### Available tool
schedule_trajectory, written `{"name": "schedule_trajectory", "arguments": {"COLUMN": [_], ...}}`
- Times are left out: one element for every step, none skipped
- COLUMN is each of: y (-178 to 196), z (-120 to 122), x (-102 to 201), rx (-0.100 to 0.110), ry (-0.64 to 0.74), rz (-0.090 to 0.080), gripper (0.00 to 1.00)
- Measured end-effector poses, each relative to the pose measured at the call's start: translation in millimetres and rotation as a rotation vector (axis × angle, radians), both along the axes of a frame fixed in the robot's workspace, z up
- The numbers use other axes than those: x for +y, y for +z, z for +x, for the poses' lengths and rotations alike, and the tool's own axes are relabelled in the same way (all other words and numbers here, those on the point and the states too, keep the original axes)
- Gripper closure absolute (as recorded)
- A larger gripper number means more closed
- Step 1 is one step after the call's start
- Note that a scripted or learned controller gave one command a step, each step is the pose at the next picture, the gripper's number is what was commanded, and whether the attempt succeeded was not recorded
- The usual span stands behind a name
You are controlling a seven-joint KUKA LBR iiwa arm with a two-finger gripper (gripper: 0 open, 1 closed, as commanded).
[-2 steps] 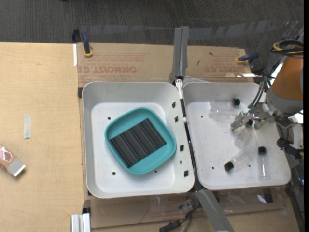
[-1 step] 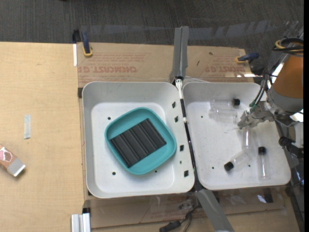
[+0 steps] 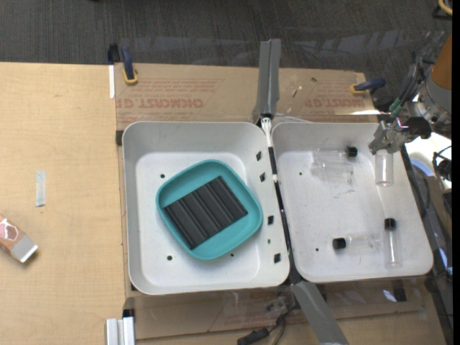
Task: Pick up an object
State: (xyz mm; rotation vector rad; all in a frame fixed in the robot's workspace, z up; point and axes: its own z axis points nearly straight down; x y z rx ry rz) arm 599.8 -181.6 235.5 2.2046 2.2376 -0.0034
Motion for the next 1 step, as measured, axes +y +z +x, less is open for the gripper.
{"name": "schedule_trajectory", "arguments": {"y": [9.2], "z": [42.4], "x": [68.6], "rx": [0.000], "ry": [-0.055], "rz": [0.000], "gripper": [1.00]}}
